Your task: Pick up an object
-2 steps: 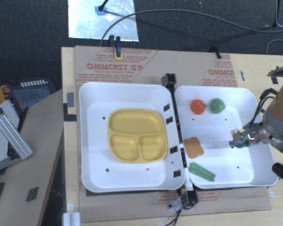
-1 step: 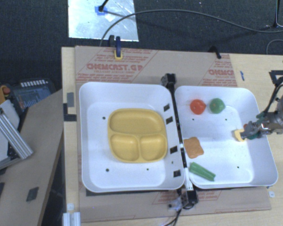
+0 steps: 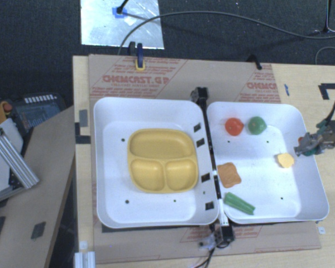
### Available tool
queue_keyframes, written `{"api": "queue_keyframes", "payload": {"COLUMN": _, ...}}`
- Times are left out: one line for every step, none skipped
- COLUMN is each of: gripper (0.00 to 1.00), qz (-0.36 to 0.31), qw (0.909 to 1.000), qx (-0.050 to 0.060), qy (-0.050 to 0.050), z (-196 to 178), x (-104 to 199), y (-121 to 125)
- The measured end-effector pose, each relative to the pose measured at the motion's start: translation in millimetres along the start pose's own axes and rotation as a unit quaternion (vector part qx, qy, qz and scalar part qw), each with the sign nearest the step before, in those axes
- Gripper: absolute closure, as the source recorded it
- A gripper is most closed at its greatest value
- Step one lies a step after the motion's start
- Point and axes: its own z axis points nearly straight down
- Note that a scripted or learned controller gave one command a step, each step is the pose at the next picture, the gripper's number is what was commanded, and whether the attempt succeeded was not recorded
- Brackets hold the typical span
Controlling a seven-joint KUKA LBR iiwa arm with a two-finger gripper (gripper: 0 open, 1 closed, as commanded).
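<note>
— Where's your pincer?

— Your gripper (image 3: 303, 148) sits at the right rim of the right bin (image 3: 307, 205), just beside the small yellow piece (image 3: 285, 161). You can't tell from this angle whether it's open or closed, and nothing shows as held.

— And the rest?

— In that same bin you've a red ball (image 3: 233, 126) next to a green ball (image 3: 257, 125), an orange piece (image 3: 229, 174) and a green pod (image 3: 239, 204). Your left bin (image 3: 109, 149) holds the yellow divided tray (image 3: 159, 159).
</note>
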Motion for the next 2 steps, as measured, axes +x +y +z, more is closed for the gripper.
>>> {"api": "queue_keyframes", "payload": {"gripper": 1.0, "qz": -0.002, "qw": 1.0, "qx": 0.002, "qy": 0.001, "z": 6.0, "x": 51.2, "y": 25.7}}
{"api": "queue_keyframes", "payload": {"gripper": 1.0, "qz": -0.002, "qw": 1.0, "qx": 0.002, "qy": 0.002, "z": 5.8, "x": 99.2, "y": 48.1}}
